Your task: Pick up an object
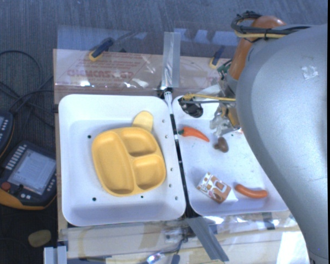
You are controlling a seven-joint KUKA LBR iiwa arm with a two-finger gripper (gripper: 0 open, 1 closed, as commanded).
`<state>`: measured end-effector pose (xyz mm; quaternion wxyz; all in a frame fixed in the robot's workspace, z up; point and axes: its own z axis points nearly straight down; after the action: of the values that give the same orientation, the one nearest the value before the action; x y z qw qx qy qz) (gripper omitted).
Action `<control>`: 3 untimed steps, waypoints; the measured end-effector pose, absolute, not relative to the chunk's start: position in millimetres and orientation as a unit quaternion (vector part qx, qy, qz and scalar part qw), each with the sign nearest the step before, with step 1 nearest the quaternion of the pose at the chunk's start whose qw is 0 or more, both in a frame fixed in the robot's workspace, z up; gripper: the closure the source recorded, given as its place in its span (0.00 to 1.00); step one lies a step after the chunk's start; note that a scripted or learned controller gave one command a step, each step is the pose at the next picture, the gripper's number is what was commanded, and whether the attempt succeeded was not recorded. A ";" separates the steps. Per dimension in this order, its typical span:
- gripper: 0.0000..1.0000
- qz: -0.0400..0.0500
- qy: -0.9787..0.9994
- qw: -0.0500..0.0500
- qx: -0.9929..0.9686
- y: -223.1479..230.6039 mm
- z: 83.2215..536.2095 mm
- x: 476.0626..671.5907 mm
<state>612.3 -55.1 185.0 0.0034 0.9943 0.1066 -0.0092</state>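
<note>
Carrot (195,133) lies in the right bin (239,202), far-left, its long axis running left-far to right-near, close beside the dividing rim. Jaws (223,126) hang just right of it, over a brown lump (222,144); open or closed, I cannot tell. Sausage (251,191) and a printed packet (213,187) lie nearer, open floor between.

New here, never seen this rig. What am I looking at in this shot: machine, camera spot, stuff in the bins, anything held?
One fixed camera looks down at a slant on a bench with two shallow white bins. The big grey shape on the right is a robot arm with an orange band, reaching in. Its pincer hangs over the right bin; whether it grips anything is unclear. The left bin holds a yellow divided tray. The right bin holds a toy carrot, a small brown piece, a small patterned box and a toy sausage.
</note>
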 end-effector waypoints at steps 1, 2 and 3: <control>1.00 -0.014 0.110 0.004 0.994 -55.2 189.9 612.0; 1.00 -0.018 0.113 0.005 0.993 -55.0 194.5 611.7; 1.00 -0.023 0.116 0.004 0.993 -54.4 198.6 611.3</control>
<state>611.3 -54.4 198.6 0.0043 0.9929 0.1163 -0.0234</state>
